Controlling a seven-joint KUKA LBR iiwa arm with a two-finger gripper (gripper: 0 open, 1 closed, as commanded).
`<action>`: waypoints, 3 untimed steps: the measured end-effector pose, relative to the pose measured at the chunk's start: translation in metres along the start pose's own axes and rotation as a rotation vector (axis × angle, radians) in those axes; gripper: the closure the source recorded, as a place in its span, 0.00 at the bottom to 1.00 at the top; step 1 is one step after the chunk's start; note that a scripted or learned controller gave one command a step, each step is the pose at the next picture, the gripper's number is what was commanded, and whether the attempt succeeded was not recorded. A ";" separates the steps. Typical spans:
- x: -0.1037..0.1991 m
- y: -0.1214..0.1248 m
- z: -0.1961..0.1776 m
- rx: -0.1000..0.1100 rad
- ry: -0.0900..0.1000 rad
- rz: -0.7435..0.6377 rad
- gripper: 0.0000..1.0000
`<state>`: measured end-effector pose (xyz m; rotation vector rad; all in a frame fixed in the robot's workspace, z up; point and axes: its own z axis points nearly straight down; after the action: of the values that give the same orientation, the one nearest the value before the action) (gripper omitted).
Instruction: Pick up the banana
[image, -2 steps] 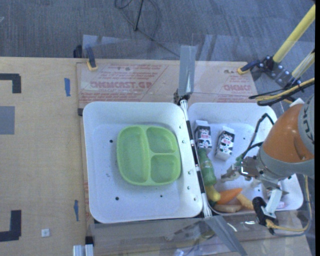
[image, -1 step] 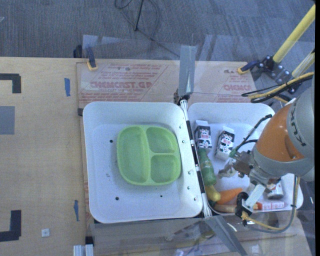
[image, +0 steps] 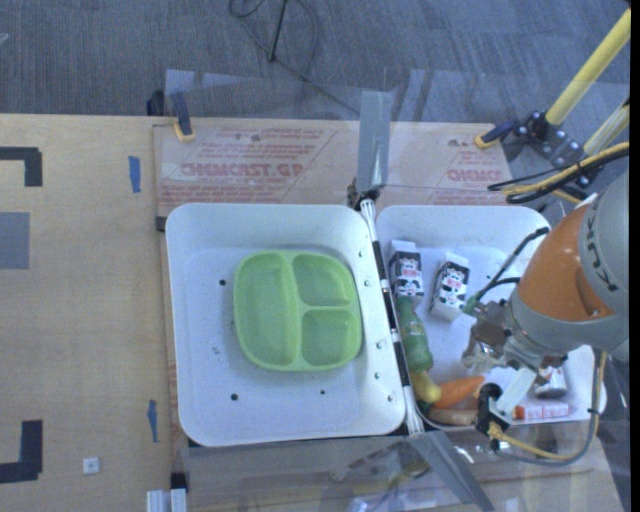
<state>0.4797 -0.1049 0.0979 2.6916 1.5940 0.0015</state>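
The banana (image: 424, 385) shows as a small yellow piece at the front left corner of the right bin (image: 470, 218), against the bin's left wall. An orange carrot (image: 458, 391) lies touching it on the right. My gripper (image: 484, 345) hangs low over the right bin, just above and behind the carrot and a little to the right of the banana. Nothing is visibly held in it. The arm's orange band (image: 562, 272) rises behind the gripper to the right.
A long green vegetable (image: 412, 335) lies along the right bin's left wall behind the banana. Two small milk cartons (image: 452, 286) stand further back. A red-and-white packet (image: 548, 410) lies at the front right. The left bin (image: 190, 330) holds a green divided plate (image: 297, 310).
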 end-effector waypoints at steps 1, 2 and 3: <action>0.086 -0.049 -0.086 0.018 0.002 0.116 1.00; 0.087 -0.049 -0.086 0.018 0.002 0.116 0.00; 0.196 0.008 -0.087 0.017 0.002 0.082 0.00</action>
<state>0.5800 0.0643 0.1835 2.7681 1.4896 -0.0084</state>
